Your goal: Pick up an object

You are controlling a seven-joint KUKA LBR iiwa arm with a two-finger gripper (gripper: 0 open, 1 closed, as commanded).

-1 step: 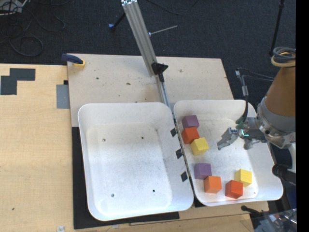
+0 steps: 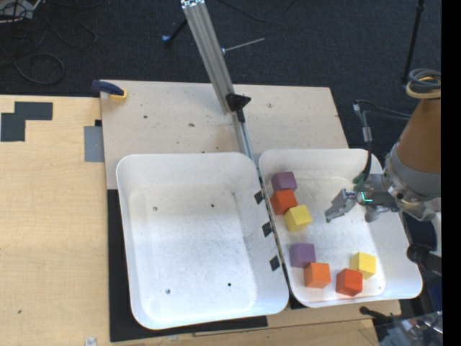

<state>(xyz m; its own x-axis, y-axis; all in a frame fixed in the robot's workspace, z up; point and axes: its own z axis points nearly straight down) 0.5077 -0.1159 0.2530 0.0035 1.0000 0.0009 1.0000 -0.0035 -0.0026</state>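
Grey two-finger gripper (image 2: 338,207) hovers over right shallow white plastic bin (image 2: 328,161), fingers slightly apart, nothing between them. Nearest: yellow cube (image 2: 297,217), just left of it, with orange cube (image 2: 283,200) and purple cube (image 2: 284,182) behind. Second purple cube (image 2: 302,254), orange cube (image 2: 317,274), red cube (image 2: 349,282), yellow cube (image 2: 364,264) near front rim.

Robotics lab, test bench (image 2: 180,117), floor cables (image 2: 43,42)

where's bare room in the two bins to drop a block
The left bin has bare floor wall to wall. In the right bin, a free patch lies along the far wall, above the purple block and gripper. It is crowded along the divider and the near wall, around the orange block.
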